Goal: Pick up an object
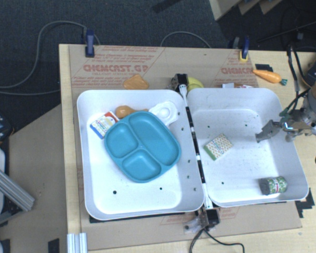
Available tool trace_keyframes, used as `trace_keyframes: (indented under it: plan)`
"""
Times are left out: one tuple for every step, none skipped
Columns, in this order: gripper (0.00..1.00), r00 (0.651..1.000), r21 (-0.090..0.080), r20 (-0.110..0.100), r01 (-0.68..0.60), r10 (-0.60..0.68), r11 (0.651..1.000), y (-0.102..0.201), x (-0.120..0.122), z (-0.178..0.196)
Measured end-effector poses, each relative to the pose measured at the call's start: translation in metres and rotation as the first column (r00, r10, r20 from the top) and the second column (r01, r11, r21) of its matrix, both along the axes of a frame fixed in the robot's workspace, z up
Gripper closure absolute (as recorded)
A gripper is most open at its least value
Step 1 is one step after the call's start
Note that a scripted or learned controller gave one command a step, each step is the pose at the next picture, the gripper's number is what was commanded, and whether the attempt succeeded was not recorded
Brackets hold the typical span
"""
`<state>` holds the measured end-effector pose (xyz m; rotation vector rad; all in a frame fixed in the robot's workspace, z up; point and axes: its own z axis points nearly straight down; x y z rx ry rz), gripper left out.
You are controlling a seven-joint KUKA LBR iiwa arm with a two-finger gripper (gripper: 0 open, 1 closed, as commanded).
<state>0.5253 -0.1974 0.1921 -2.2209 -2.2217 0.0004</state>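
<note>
In the right bin (242,194) a small green-patterned packet (218,146) lies near the left wall, and a green can (274,185) lies on its side at the front right. My gripper (264,134) reaches in from the right and hangs above the bin's right half, to the right of the packet and behind the can. Nothing shows in it. The left bin (95,194) holds a blue divided plate (141,146), a small carton (104,124), an orange item (124,111) and a white cup (164,111).
Behind the bins on the bench lie an orange lump (136,81), a yellow-green item (194,83) and a toy carrot (268,76). Blue clamps (89,42) (244,48) grip the back edge. Cables run on the floor beyond.
</note>
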Motion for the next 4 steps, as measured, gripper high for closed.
trace_keyframes:
  plan:
    - [0.00, 1.000, -0.004, 0.011, -0.003, 0.003, 1.000, -0.027, 0.086, -0.062]
    - [0.00, 1.000, -0.003, 0.008, -0.002, 0.002, 1.000, -0.026, 0.144, -0.001]
    - [0.00, 1.000, 0.005, -0.009, -0.001, 0.001, 1.000, 0.048, 0.038, -0.013]
    - [0.00, 1.000, 0.004, -0.006, -0.005, 0.005, 1.000, 0.110, 0.046, -0.113]
